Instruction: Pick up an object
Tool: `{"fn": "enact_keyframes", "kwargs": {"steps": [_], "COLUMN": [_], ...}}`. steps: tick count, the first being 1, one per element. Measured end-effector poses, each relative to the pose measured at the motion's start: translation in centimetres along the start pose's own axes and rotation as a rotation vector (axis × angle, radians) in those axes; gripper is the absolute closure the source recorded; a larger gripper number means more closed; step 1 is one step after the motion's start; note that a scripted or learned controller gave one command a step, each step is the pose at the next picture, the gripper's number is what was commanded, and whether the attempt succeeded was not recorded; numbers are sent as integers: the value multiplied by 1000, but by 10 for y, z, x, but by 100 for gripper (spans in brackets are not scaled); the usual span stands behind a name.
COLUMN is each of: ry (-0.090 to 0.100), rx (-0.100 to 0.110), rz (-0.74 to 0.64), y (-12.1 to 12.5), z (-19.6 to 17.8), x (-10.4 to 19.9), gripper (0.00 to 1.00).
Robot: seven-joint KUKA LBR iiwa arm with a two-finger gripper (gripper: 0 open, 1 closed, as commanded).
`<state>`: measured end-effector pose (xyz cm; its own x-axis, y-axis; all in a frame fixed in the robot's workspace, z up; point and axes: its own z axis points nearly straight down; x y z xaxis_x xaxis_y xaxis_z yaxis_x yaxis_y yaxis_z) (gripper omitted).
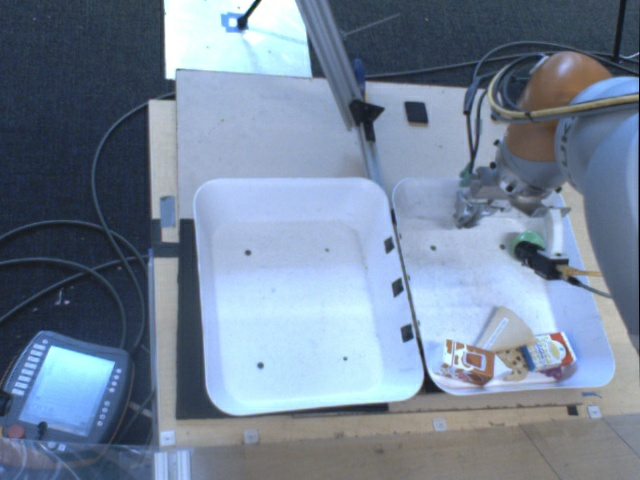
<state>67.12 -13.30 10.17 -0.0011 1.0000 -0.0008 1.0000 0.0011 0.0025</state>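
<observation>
We're not far along: gripper (470, 211) hangs over the far end of the right bin (440, 268), can't tell its state, nothing seen in it. Cookie box (510, 356) lies at the near end, well apart, pick not yet done

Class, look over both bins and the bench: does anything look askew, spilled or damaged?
Nothing looks spilled or broken. The items in the right bin, a food carton, a red packet and a tan card, lie jumbled and overlapping in its near corner. The gripper hangs over that bin's far end.
</observation>
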Motion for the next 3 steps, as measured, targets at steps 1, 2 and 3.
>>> {"fn": "enact_keyframes", "kwargs": {"steps": [1,2,3], "ry": [0,0,2], "rx": [-3,-3,2], "rz": [0,0,-2], "y": [-3,-1,-20], "z": [-60,-113,-107], "x": [6,6,50], "gripper": [100,100,100]}}
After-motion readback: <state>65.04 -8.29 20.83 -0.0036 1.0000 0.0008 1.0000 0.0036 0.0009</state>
